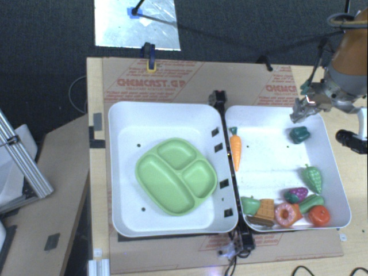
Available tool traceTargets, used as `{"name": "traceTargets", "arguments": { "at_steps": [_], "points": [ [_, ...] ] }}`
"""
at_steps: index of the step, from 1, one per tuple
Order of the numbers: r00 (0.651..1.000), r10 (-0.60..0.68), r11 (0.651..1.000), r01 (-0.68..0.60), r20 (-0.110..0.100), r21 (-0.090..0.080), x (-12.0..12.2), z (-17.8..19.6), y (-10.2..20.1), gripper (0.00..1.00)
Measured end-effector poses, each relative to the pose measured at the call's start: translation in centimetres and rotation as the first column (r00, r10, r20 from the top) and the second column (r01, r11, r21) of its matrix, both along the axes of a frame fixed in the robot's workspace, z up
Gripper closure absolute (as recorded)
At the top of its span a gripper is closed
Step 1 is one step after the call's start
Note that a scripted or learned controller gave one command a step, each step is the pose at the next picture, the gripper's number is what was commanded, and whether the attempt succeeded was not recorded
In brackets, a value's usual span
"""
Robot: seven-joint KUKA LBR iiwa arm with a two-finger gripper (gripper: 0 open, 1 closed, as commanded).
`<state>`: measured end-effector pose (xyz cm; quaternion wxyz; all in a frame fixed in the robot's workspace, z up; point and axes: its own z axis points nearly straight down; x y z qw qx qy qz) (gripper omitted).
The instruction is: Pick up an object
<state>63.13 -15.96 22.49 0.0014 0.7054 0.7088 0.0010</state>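
**Gripper at the right bin's far rim, above a dark green toy**

I take the right bin [270, 117] as my landmark. The gripper [301, 109] hangs over its far right corner, just inside the rim, and I cannot tell from this slanted view how it is set. Nothing shows in its grasp. Just toward the near side of it, a dark green toy [299, 134] lies alone on the bin floor, close to the right wall, apart from the gripper tip.

The carrot [234, 146] lies against the bin's left wall, along the divider that meets the left bin [126, 125]. Between carrot and green toy the floor is bare white, the widest open room I have.

The near edge is crowded: a green leafy piece [313, 179] by the right wall, then a purple piece [296, 194], a red tomato [319, 214], a pink doughnut [286, 214], a brown waffle-like block [265, 211] and a green piece [250, 204], touching or nearly so.

The left bin holds a green divided plate [175, 176], with free margin all round it.
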Motion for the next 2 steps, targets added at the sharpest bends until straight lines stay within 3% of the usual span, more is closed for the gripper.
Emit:
{"name": "traceTargets", "arguments": {
  "at_steps": [2],
  "points": [
    [1.000, 0.005, 1.000, -0.005, -0.004, 0.003, -3.7, 1.3, 9.9, 1.00]
  ]
}}
